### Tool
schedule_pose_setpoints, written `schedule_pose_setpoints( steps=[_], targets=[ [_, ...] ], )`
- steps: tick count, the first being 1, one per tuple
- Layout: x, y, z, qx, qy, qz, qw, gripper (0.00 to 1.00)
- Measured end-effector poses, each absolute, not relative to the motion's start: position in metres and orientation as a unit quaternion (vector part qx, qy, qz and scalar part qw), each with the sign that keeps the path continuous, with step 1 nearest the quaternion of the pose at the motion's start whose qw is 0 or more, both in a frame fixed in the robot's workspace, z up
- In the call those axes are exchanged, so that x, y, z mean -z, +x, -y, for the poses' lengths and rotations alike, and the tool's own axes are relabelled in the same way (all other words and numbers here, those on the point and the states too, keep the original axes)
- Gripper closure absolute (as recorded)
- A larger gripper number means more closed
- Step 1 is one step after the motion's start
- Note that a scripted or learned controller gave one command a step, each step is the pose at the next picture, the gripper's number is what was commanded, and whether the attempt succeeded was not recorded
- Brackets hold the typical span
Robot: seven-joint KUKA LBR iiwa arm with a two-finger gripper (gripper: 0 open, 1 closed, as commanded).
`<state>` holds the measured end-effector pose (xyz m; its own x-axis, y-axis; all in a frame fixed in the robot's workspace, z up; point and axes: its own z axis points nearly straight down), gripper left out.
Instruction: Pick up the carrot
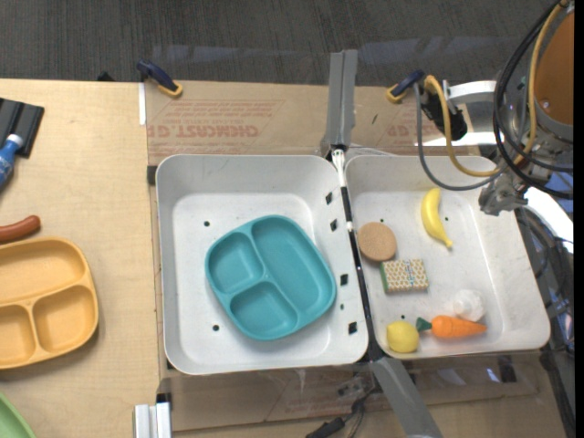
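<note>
Grey arm with orange band (555, 71) at right edge of view, above right white bin's (511, 245) far corner. Hand (500, 194) small and dark among cables; opening cannot be told; nothing seen held.

Orange plastic carrot with green top (453, 328) lies flat in right bin near front wall, just beside yellow lemon (402, 337); white lump (467, 303) touches it behind. Yellow banana (435, 217), tan round disc (376, 242), speckled block (405, 276) farther back. Teal divided plate (269, 276) in left white bin (182, 199).

orange carrot (456, 327), yellow banana (436, 217) and lemon (402, 337), teal plate (268, 276), white bins (173, 272).
</note>
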<state>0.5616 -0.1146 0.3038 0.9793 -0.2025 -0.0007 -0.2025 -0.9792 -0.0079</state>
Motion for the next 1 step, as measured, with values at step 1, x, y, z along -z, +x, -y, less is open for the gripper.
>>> schedule_pose_setpoints(
  steps=[1],
  targets=[
    [-0.257,0.5984,0.0838,-0.0028,-0.995,-0.101,0.004,1.0]
  ],
)
